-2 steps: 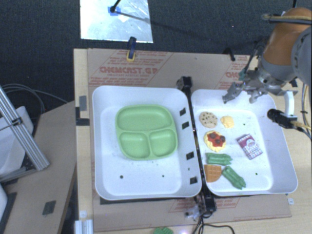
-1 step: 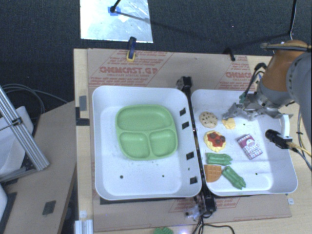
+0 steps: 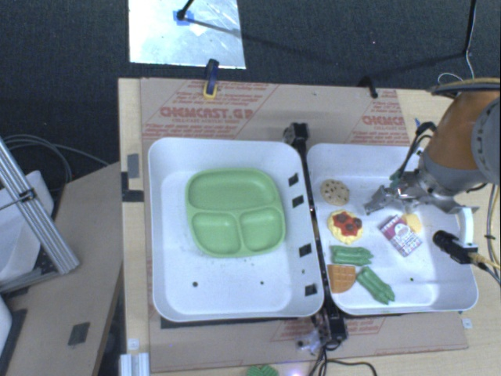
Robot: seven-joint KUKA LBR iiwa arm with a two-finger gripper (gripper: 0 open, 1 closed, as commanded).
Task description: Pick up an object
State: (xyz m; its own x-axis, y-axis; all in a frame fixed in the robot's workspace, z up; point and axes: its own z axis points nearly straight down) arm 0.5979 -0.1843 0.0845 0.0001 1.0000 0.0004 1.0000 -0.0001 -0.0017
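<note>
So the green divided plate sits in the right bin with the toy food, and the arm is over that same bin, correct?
Not quite. The green divided plate sits alone in the left bin, as the camera view shows. The toy food, such as the cookie and pizza, lies in the right bin, and the gripper is over that right bin.

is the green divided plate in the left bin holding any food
Empty: the green three-compartment plastic plate shows bare green in every compartment.
</note>
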